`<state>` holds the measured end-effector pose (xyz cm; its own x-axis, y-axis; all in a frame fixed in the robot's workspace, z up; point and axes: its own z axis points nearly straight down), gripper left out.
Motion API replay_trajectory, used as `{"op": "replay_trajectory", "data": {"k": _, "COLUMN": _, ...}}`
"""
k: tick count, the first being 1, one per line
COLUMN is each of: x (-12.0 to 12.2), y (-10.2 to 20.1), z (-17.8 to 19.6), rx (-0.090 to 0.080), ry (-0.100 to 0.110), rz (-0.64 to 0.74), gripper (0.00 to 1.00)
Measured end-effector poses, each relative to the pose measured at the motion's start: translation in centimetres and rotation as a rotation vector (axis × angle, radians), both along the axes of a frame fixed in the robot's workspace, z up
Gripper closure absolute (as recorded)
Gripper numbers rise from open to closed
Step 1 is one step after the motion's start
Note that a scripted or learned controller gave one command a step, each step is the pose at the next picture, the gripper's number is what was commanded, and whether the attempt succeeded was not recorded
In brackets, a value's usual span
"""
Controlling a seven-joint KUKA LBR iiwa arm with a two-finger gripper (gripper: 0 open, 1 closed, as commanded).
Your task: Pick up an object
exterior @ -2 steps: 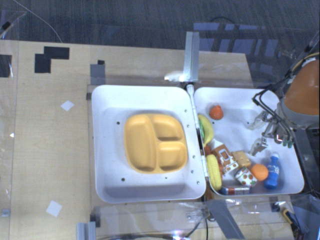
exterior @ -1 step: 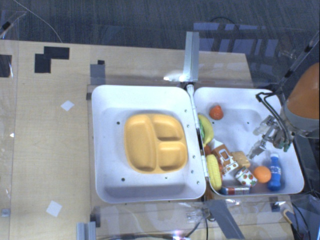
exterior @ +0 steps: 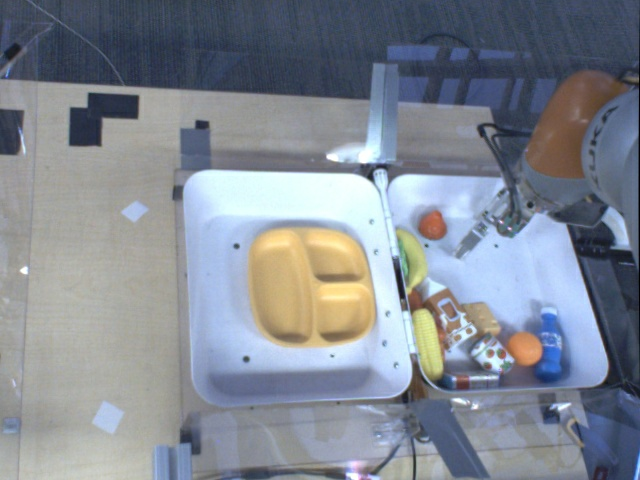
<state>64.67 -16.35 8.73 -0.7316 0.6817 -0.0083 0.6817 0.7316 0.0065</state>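
My gripper [exterior: 468, 242] hangs over the upper part of the right bin [exterior: 560, 268], pointing down and to the left, with bare white floor under it. A small red-orange ball [exterior: 432, 225] lies just to its left, apart from it. A yellow-green banana [exterior: 410, 258] rests along the bin's left wall. At the bin's lower end lie a corn cob [exterior: 427, 333], an orange-and-white box [exterior: 452, 318], a tan block [exterior: 484, 318], a patterned cube [exterior: 490, 354], an orange ball [exterior: 524, 348] and a blue bottle [exterior: 549, 343]. I see nothing held in the gripper.
The left bin [exterior: 215, 268] holds a yellow divided plate [exterior: 310, 286]. A metal post [exterior: 384, 108] rises behind the divider between the two bins. The grey arm with its orange band [exterior: 565, 128] comes in from the upper right.
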Motion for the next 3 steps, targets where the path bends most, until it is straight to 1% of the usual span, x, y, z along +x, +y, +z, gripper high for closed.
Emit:
{"op": "replay_trajectory", "data": {"k": 1, "x": -3.1, "y": 6.2, "z": 2.3, "rx": 0.003, "ry": 0.001, "rz": -0.104, "gripper": 0.0}}
{"op": "replay_trajectory", "data": {"k": 2, "x": -4.5, "y": 6.0, "z": 0.3, "rx": -0.003, "ry": -0.006, "rz": -0.304, "gripper": 0.0}}
{"op": "replay_trajectory", "data": {"k": 3, "x": -5.3, "y": -2.3, "z": 0.1, "rx": -0.002, "ry": -0.002, "rz": -0.216, "gripper": 0.0}}
